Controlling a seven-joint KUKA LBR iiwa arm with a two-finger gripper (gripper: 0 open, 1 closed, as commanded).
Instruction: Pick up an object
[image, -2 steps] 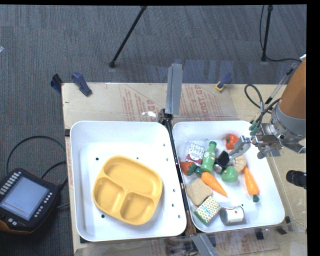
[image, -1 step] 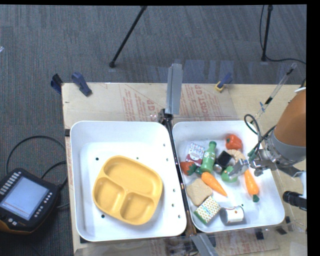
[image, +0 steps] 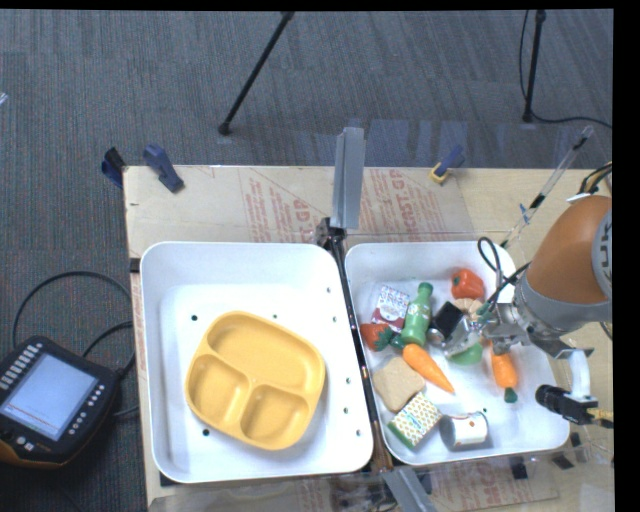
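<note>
Toys: a heap of small play-food things lay in the right bin.
Green bottle: it stood in the middle of the heap, beside a red and white packet.
Big carrot: it lay just below the bottle, next to a slice of toast.
Small carrot: it lay near the arm's wrist.
Can: it lay on its side near the front wall, beside a green and white box.
Gripper: it was low over the heap, by a black thing and a green thing; I could not tell how wide it was, or if it held a toy.
Arm: grey and orange, it reached in from the right.
Left bin: it held a yellow tray with three parts.
Tablet: it lay on the floor at the left.
</note>
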